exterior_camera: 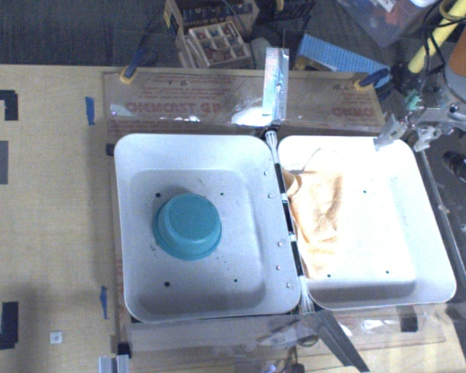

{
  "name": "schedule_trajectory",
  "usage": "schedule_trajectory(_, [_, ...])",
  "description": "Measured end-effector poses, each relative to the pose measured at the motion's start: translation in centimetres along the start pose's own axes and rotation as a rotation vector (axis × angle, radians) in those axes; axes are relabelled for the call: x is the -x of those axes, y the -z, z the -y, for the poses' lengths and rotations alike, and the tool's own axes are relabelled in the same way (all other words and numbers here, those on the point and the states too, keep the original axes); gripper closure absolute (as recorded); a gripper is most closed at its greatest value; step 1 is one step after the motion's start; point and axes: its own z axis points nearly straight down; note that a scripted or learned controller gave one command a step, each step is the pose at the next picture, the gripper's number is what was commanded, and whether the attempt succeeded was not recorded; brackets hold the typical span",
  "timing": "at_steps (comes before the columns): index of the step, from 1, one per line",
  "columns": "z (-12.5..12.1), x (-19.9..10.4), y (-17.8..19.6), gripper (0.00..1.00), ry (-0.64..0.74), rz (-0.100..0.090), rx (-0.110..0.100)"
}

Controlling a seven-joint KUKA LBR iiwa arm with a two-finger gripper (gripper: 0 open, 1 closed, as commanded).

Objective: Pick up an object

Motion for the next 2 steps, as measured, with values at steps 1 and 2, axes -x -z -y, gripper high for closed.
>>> schedule_trajectory(1, [2.8,-7.8,-4.9,0.00,0.170,0.000,-0.001])
schedule_trajectory(2, [-0.1,-8.5,-12.9,0.00,0.227,0.003,0.009])
